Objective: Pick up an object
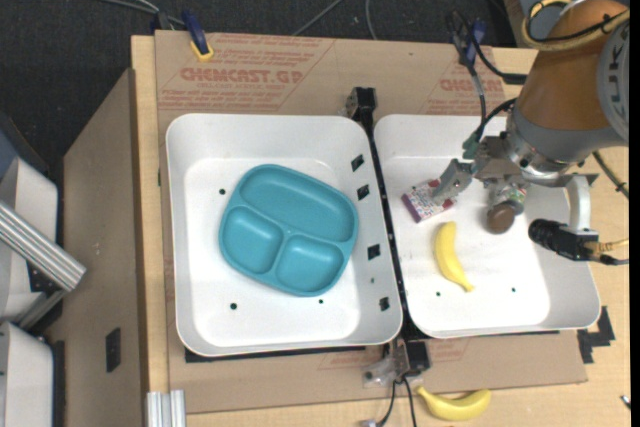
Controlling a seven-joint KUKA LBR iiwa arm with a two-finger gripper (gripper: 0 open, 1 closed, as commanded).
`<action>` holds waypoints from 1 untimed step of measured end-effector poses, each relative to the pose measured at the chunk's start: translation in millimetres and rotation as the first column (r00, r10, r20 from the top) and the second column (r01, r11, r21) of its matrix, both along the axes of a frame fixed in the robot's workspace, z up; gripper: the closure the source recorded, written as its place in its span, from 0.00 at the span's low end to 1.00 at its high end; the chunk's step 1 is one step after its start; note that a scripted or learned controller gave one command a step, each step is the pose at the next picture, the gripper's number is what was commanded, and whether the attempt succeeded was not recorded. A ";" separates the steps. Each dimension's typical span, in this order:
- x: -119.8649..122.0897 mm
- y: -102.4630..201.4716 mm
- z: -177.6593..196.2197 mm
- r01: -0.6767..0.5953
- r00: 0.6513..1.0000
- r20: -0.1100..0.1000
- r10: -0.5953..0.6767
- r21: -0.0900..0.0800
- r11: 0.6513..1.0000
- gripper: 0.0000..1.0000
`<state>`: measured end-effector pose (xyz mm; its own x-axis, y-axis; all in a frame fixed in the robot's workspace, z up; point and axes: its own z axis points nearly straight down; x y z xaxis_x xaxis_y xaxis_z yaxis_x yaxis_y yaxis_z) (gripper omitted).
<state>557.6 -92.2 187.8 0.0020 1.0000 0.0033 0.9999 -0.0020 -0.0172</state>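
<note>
Cardboard (300, 65) under the bins reads "CHEMCAST"; whether the fingers (478, 187) are apart over the right bin (560, 300) I cannot tell.

red "chemcast" print repeats across the brown board (250, 55).

Curved yellow banana (451, 258) lies flat, just below the pincer (478, 183). Small purple-and-white packet (426, 202) lies flat just left of it. Brown rounded object (502, 214) sits just below-right.
</note>
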 end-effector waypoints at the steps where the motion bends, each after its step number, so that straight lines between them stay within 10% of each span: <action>1: 3.2 0.2 8.0 -0.003 1.000 0.015 0.003 -0.001 1.000 0.00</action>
